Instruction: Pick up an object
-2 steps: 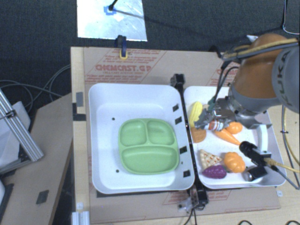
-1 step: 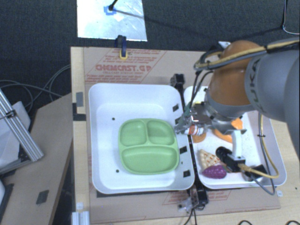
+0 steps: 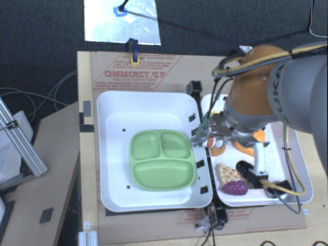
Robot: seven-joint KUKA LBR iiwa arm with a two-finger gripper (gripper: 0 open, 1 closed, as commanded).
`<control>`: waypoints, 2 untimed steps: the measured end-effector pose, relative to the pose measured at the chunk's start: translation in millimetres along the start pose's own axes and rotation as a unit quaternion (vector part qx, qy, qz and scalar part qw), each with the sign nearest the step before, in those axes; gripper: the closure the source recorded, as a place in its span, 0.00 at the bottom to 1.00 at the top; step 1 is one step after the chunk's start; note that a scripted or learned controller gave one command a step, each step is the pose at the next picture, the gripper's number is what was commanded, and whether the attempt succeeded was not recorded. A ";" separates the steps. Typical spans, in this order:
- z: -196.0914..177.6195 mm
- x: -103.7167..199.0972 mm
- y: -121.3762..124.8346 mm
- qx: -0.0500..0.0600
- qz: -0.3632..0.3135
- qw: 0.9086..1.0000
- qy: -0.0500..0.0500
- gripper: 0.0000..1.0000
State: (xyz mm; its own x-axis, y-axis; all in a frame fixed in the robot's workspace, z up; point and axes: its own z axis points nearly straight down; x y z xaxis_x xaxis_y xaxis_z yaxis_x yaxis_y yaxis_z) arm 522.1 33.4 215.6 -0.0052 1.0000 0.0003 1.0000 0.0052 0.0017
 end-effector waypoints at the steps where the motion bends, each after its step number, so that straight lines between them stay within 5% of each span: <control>1: -18.3 3.4 3.9 0.000 0.000 1.000 0.000 1.00; 2: -5.8 -6.9 -2.3 0.000 0.002 1.000 0.000 1.00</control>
